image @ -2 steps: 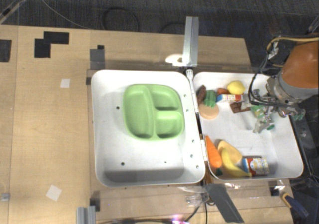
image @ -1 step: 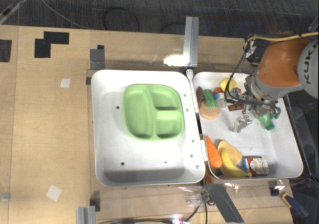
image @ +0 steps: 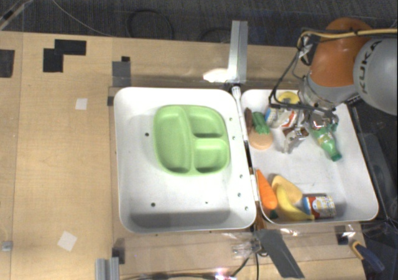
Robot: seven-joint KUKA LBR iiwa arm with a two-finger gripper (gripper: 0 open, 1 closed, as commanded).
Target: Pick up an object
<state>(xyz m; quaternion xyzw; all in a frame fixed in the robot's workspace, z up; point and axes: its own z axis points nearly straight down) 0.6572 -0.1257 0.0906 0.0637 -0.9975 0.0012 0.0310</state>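
- Bench (image: 56,167): light wood surface carrying two shallow white bins side by side, with black markings near its far left edge
- Left bin (image: 134,198): holds a single green divided tray (image: 189,139), lying flat toward the far half of the bin, three compartments visible
- Right bin (image: 357,179): holds all the loose objects, in two groups, far and near
- Arm (image: 348,61): grey with an orange band, entering from the right and reaching down over the far part of the right bin
- Gripper (image: 297,137): metallic, low among the far group of objects; whether its fingers are spread or pressed together cannot be told, and nothing can be confirmed between them
- Far group: a green bottle (image: 328,147) lying tilted just right of the gripper; a yellow item (image: 287,96) at the far wall, partly hidden; a green vegetable (image: 259,123) and a tan round piece (image: 260,141) just left of the gripper
- Near group: a banana (image: 287,201) beside a carrot (image: 267,193) by the left wall, with a small can (image: 322,206) on its side touching the banana's right end
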